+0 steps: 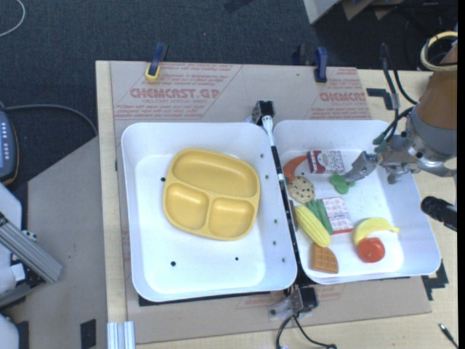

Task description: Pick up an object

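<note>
We see the gripper [357, 171] low over the right bin [429, 257], its fingers clamped on a small green toy [340, 184] near the bin's middle. Just left of it lie a ketchup packet [324, 161] and a cookie [300, 190]. Nearer the front sit a corn cob [312, 224], waffle [325, 259], banana [373, 228] and tomato [371, 249]. The left bin [145, 267] carries a yellow divided plate [211, 193]

We look down from one fixed camera above the bench [218, 86], tilted at a slant, far enough back to take in both white bins: the left bin [145, 195] and the right bin [414, 217], with the bench's far edge uppermost.
</note>
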You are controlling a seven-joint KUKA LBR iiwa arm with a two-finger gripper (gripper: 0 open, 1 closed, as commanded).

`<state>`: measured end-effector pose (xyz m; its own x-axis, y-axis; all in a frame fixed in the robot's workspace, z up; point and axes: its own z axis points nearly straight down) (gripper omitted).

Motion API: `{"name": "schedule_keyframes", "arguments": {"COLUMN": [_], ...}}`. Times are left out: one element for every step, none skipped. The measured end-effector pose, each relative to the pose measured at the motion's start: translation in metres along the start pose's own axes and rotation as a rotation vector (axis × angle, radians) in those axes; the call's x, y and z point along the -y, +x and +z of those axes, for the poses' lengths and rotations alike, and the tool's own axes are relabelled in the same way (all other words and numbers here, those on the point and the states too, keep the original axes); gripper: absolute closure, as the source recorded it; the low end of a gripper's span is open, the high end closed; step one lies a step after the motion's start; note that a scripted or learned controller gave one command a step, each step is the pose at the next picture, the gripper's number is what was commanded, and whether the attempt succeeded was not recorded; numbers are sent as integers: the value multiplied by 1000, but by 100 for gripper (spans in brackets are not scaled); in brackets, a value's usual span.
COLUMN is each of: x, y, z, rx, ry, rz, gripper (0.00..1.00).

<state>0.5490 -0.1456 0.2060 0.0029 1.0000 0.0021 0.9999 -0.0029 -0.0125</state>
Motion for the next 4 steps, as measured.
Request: {"name": "schedule_keyframes", "arguments": {"x": [-3, -4, 6, 4], "y": [0, -5, -4, -3], "z": [-7, 38, 91, 119], "rx": [2, 0, -1, -2], "ry": [-13, -6, -4, -13], "rz": [-3, -2, -2, -2], "gripper": [0, 0, 0, 0]}}
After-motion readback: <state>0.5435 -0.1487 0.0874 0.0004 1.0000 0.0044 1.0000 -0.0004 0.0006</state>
